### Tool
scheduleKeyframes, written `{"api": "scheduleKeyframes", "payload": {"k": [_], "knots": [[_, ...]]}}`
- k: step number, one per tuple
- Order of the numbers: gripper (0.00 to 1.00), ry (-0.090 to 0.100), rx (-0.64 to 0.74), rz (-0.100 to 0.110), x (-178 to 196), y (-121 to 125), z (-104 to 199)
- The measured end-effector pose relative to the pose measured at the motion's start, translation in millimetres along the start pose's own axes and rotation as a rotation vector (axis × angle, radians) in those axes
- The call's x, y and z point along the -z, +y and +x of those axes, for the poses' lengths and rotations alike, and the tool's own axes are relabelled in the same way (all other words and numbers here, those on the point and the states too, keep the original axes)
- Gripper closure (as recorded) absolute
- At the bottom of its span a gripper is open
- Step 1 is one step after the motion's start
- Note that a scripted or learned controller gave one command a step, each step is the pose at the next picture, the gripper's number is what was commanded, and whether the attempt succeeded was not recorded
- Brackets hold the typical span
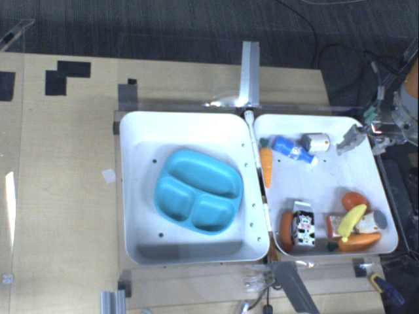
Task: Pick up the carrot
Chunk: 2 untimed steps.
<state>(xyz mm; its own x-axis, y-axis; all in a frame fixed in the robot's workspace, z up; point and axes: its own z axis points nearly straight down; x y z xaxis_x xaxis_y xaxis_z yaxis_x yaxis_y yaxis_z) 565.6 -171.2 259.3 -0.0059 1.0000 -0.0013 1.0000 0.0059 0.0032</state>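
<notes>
right bin (327, 195): end effector (353, 138) over its far corner, carrot (266, 167) apart.

There is one camera, fixed high above the counter (59, 175) and looking down at a slant. It stands far enough back to take in both white bins whole, the left bin (134, 195) and the right bin (386, 195), with the metal post (250, 70) at their shared far edge near the frame's middle. Beyond that post lies dark floor; left of the bins runs a wide stretch of counter.
</notes>
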Motion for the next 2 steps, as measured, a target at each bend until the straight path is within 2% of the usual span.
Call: {"api": "scheduleKeyframes", "payload": {"k": [1,2], "knots": [[0.00,0.000,0.303,-0.003,-47.9,-34.0,54.8],[0.00,-0.004,0.455,-0.015,-168.8,3.3,82.2]]}}
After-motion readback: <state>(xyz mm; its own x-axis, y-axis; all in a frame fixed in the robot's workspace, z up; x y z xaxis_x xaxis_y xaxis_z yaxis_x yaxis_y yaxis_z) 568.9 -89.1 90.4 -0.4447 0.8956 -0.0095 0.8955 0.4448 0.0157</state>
